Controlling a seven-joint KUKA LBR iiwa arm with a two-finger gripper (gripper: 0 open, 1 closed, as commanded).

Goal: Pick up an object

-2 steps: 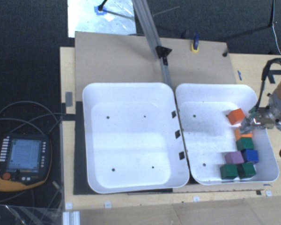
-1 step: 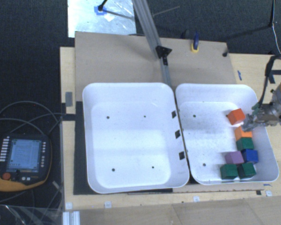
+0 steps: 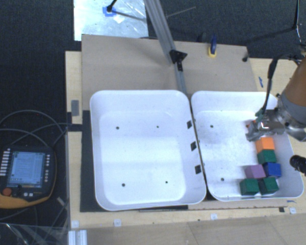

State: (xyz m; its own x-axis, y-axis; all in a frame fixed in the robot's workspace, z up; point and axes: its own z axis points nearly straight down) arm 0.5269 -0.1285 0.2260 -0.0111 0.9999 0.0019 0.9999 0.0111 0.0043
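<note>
bench: tan board (image 3: 143, 65), two white bins, left bin (image 3: 99, 137), right bin (image 3: 219, 137)
floor: dark carpet, pendant (image 3: 23, 175) lying left
gripper (image 3: 256, 130): above orange block (image 3: 265, 143), jaws honestly can't tell

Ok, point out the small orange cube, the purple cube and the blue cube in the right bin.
small orange cube (image 3: 266, 143), camera view, top face.
purple cube (image 3: 254, 171), camera view, top face.
blue cube (image 3: 273, 169), camera view, top face.

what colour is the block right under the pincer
Orange block, seen in the camera view, in the right bin.
</note>
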